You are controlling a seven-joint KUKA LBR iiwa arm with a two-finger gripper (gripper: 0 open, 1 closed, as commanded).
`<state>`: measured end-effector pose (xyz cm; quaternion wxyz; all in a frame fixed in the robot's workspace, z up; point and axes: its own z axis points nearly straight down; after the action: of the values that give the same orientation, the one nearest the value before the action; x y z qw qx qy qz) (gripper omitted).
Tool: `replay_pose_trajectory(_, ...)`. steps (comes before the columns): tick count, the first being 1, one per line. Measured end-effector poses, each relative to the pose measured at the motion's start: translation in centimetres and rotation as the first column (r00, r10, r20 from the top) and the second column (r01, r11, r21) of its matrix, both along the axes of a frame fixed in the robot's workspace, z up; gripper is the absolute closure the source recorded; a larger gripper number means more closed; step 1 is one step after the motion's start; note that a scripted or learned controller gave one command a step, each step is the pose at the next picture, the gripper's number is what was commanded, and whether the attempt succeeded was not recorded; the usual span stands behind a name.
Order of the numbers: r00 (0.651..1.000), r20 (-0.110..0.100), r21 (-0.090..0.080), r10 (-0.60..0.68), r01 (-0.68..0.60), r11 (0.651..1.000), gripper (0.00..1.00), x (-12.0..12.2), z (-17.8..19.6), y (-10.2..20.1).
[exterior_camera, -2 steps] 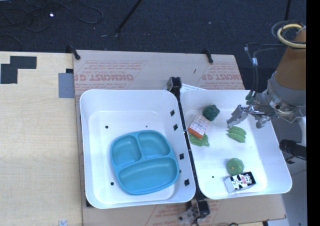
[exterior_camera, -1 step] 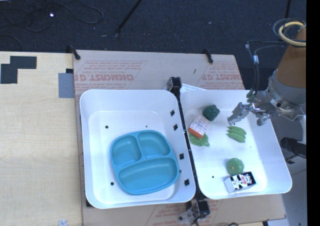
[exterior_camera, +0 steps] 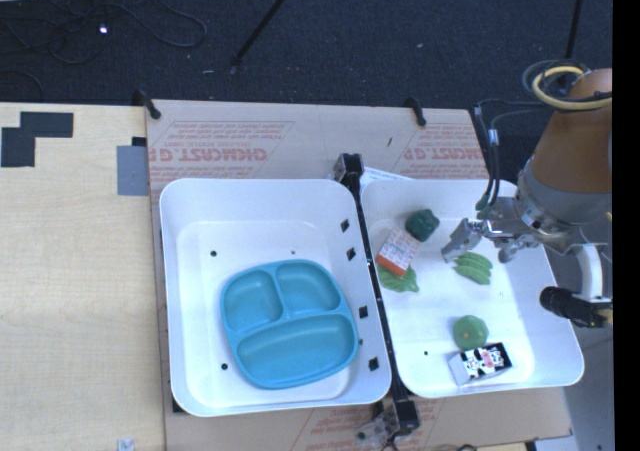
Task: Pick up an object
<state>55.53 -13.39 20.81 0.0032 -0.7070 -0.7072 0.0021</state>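
Pea-pod toy (exterior_camera: pixel 474 267), light green, is my pick for this grasp; it lies in the right bin (exterior_camera: pixel 560 364), toward that bin's two o'clock. Working from the left: the left bin (exterior_camera: pixel 185 239) holds a blue divided plate (exterior_camera: pixel 288 322). Across the divider sit a small orange-and-white box (exterior_camera: pixel 398 253), a dark green piece (exterior_camera: pixel 421 225), a round green toy (exterior_camera: pixel 470 330) and a printed card (exterior_camera: pixel 481 362) at five o'clock. My tool (exterior_camera: pixel 487 236) hangs just above the pod, prongs spread, gripping nothing. I'd judge the pod light, probably slick plastic; take it across its narrow middle.
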Motion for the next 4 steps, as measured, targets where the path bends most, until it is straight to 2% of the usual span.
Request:
replay_pose_trajectory(2, 1.000, 0.001, 0.000, 0.000, 0.000, 1.000, 0.00, -1.0, -12.3, -0.2)
replay_pose_trajectory(3, 1.000, 0.003, 0.000, -0.008, 0.008, 1.000, 1.00, -0.9, -10.9, -0.4)
replay_pose_trajectory(4, 1.000, 0.010, -0.002, -0.005, 0.005, 1.000, 1.00, -0.1, -5.6, -1.3)
